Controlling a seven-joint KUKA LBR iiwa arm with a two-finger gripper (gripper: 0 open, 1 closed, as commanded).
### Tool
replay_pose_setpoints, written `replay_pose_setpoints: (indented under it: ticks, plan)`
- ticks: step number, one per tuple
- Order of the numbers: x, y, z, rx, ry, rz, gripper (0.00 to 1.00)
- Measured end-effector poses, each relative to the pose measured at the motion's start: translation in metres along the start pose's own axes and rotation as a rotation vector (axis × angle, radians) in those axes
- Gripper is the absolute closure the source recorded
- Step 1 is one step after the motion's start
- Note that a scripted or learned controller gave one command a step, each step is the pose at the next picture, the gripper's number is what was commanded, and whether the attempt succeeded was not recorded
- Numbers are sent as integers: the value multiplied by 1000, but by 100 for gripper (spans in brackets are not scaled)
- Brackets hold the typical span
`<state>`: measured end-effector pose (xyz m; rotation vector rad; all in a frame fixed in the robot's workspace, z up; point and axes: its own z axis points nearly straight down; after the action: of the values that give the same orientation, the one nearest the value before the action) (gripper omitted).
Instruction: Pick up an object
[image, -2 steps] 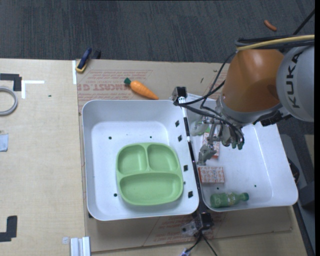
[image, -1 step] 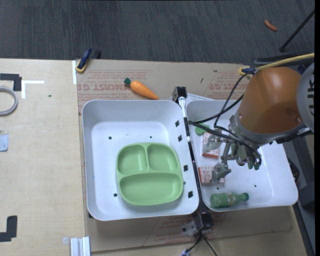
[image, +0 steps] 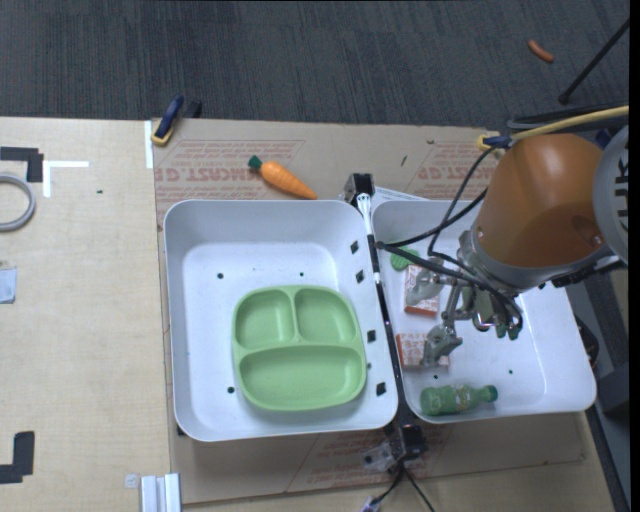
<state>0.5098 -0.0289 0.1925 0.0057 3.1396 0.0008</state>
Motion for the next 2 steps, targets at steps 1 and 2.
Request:
replay_pose_setpoints:
  ticks: [1, 2]
  plan:
    - [-24, 14, 0, 0, -2, -315, 0]
    - [-24, 10, 0, 0, -3, -556, 0]
